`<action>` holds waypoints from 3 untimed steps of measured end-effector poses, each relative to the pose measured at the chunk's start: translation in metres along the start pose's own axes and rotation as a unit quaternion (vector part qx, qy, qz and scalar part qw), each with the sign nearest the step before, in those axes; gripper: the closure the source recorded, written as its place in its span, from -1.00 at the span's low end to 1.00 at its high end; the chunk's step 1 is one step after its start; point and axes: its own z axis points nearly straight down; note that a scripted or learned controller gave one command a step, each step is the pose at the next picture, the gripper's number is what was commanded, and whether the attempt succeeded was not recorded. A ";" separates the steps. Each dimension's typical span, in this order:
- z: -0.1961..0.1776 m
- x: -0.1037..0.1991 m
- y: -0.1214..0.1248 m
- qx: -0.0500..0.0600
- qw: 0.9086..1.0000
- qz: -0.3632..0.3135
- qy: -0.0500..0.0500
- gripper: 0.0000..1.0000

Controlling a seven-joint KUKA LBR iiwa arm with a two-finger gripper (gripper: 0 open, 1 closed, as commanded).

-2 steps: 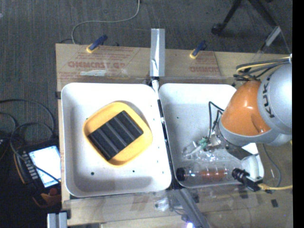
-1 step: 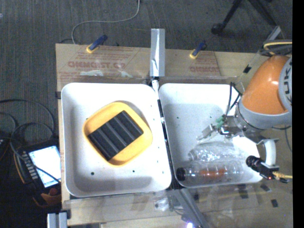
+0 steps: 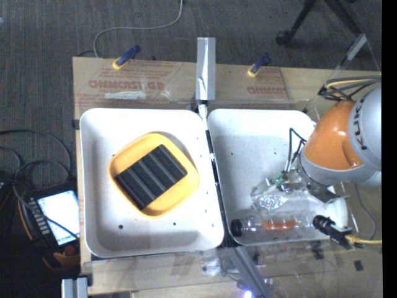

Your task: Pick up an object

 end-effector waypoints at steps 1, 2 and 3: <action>-0.011 0.001 0.002 -0.001 1.000 0.000 0.001 1.00; -0.182 -0.020 0.041 0.010 0.999 0.049 0.000 1.00; -0.182 -0.020 0.041 0.010 0.999 0.049 0.000 -1.00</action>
